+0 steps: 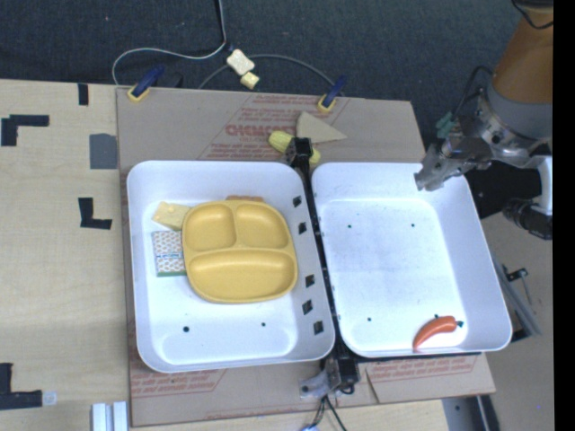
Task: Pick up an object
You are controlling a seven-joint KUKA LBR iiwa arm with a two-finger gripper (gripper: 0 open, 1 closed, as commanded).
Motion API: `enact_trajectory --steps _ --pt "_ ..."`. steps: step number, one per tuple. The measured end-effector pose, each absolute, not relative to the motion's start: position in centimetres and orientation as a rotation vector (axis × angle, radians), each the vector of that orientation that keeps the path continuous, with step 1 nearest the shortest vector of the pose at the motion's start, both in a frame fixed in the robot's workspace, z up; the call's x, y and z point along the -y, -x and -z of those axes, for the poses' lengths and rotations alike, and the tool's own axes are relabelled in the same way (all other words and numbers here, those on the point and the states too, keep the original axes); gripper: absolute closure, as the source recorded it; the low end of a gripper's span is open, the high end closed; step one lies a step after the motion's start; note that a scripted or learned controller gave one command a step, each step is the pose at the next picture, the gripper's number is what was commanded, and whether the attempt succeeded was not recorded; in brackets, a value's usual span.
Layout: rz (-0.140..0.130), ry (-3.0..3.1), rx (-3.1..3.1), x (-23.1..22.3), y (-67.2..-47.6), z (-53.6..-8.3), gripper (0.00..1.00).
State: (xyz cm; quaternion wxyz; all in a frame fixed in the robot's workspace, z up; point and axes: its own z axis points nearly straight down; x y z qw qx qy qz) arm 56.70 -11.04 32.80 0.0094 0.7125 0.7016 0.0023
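Note:
An orange chili pepper (437,330) with a green stem lies in the near right corner of the right bin (395,259). A yellow divided plate (240,250) sits in the left bin (216,339), with a pale yellow piece (169,214) and a small patterned packet (167,252) tucked at its left edge. My gripper (431,174) hovers over the far right corner of the right bin, well away from the pepper, with nothing seen between its fingers.
A black divider with clips (310,241) runs between the two bins. Cables, a yellow clamp (281,139) and blue clips lie on the cardboard behind the bins. The arm's orange band (530,57) rises at the upper right.

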Motion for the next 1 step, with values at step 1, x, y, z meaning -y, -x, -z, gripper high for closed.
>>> enact_trajectory --steps 1 --pt "0.014 -2.226 -2.233 6.28 -58.67 -17.46 1.00"
